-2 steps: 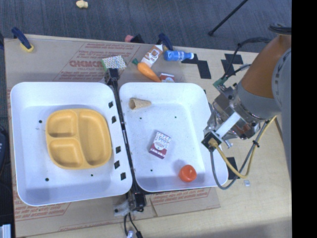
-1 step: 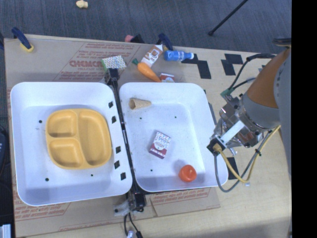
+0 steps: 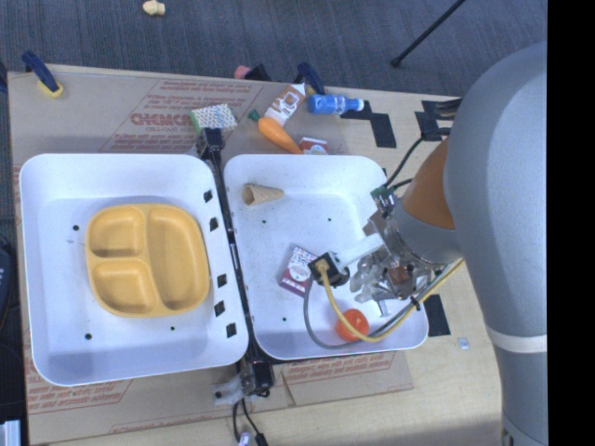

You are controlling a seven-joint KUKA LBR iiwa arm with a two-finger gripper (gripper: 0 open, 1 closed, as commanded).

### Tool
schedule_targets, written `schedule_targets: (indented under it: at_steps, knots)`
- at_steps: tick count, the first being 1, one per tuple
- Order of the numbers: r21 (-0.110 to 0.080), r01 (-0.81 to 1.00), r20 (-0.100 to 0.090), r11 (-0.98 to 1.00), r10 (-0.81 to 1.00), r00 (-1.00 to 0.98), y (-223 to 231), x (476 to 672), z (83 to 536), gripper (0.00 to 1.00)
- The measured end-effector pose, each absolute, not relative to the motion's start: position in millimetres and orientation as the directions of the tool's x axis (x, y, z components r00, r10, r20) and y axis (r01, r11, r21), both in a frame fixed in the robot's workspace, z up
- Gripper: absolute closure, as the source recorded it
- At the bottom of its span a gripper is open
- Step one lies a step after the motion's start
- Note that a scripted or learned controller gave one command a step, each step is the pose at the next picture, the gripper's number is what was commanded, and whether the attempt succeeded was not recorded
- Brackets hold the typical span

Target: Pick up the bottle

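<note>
A blue bottle [image 3: 334, 105] lies on its side behind the right bin [image 3: 279, 170], long axis left-right, cap end apparently right. The gripper [image 3: 376, 284] hangs low inside that bin near an orange ball [image 3: 354, 323]; its grip state cannot be told.

Bench [image 3: 84, 100] with two white bins [image 3: 37, 342], bottle [image 3: 333, 105], carrot [image 3: 277, 135].

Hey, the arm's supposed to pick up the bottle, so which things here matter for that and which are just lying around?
For the job:
- blue bottle, lying on the bench behind the right bin
- tool, low in the right bin

Just lying about:
- yellow divided plate in the left bin
- cone
- small packet
- orange ball
- carrot
</note>
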State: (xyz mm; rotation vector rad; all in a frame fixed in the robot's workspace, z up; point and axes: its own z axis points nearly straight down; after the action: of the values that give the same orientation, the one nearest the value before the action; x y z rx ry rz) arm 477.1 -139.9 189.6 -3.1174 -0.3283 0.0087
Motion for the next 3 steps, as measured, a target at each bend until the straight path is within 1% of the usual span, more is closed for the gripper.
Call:
schedule_targets:
  at_steps: [1,2,3]
  knots:
    - [-0.006,0.206,-0.003,-0.978,0.206,0.978,-138,476.0,194,1.0]
    - [-0.005,0.205,-0.003,-0.979,0.205,0.979,-159,475.8,199,1.0]
    - [-0.005,0.206,-0.002,-0.978,0.206,0.978,-150,476.3,228,1.0]
